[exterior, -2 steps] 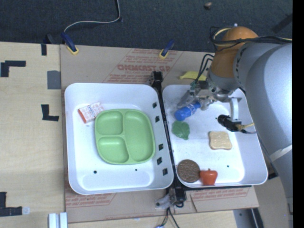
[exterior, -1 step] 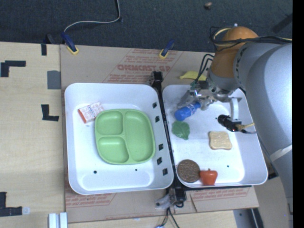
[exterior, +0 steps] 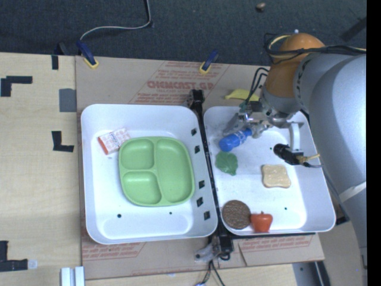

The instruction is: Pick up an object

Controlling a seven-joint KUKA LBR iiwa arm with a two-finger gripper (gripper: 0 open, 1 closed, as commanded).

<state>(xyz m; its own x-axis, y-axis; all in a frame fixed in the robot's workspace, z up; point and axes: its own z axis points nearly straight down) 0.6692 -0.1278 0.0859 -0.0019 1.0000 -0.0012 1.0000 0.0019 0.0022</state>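
My gripper (exterior: 250, 126) reaches down into the back of the right bin (exterior: 309, 207), directly over the upper end of a small blue bottle (exterior: 233, 140) that lies tilted on the bin floor. Its metal fingers (exterior: 246, 121) seem to straddle the bottle's top. In front of the bottle lies a green lumpy object (exterior: 227, 162). A slice of toast (exterior: 276, 176) rests at the bin's middle right. A brown round cookie (exterior: 236, 214) and a red pepper-like toy (exterior: 261, 221) sit near the front wall.
The left bin (exterior: 95, 177) holds a green divided plate (exterior: 157, 170) and a small red-and-white packet (exterior: 112, 140). A black divider strip (exterior: 202, 154) runs between the bins. A black object (exterior: 289, 154) hangs off the wrist beside the toast. The grey arm (exterior: 339, 118) covers the right side.
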